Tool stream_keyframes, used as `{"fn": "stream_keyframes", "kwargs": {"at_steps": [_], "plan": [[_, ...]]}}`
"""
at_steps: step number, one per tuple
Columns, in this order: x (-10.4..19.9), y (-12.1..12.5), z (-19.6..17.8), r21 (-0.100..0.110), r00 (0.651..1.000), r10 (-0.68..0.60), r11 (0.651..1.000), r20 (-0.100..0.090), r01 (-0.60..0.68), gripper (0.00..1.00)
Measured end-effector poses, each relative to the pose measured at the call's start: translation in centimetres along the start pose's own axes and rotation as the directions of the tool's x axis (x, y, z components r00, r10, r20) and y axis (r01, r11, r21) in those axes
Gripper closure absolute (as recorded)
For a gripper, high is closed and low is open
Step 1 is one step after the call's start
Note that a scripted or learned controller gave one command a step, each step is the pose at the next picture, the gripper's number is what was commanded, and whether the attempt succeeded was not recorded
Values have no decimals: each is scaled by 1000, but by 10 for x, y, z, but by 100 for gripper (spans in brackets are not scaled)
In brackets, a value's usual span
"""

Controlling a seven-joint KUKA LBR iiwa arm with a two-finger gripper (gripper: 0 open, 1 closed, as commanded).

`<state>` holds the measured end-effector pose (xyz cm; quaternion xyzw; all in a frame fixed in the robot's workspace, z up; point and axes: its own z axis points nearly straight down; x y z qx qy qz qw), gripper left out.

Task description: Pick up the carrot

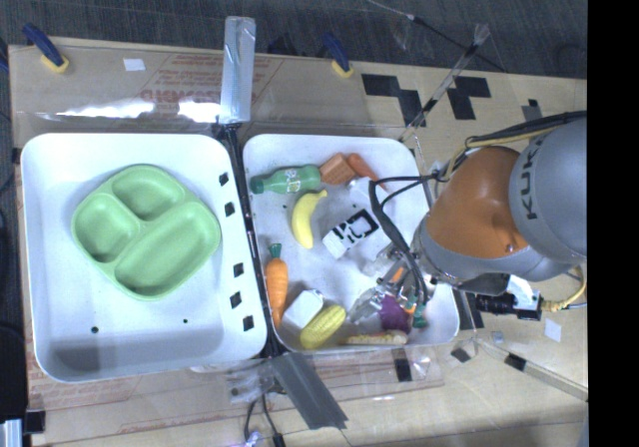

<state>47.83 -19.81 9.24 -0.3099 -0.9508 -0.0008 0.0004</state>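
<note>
The carrot [276, 281], orange with a green top, lies lengthwise along the left wall of the right bin [262, 151], its green end pointing to the far side. My gripper [396, 291] hangs low over the bin's near right corner, well to the right of the carrot and apart from it. Just below the gripper sit a purple eggplant-like toy [391, 312] and some small colourful pieces. The arm's orange band [477, 216] covers the bin's right edge.
In the right bin lie a green bottle [287, 180], an orange block [345, 169], a banana [305, 218], a white printed box [351, 229], a white block [301, 309] and a yellow fruit [322, 326] near the carrot's tip. The left bin holds a green divided plate [146, 229].
</note>
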Motion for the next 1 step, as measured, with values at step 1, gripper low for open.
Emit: {"fn": "stream_keyframes", "kwargs": {"at_steps": [1], "plan": [[-1, 1, -10, -1, 1000, -8, 1000, 1, 8, 100]]}}
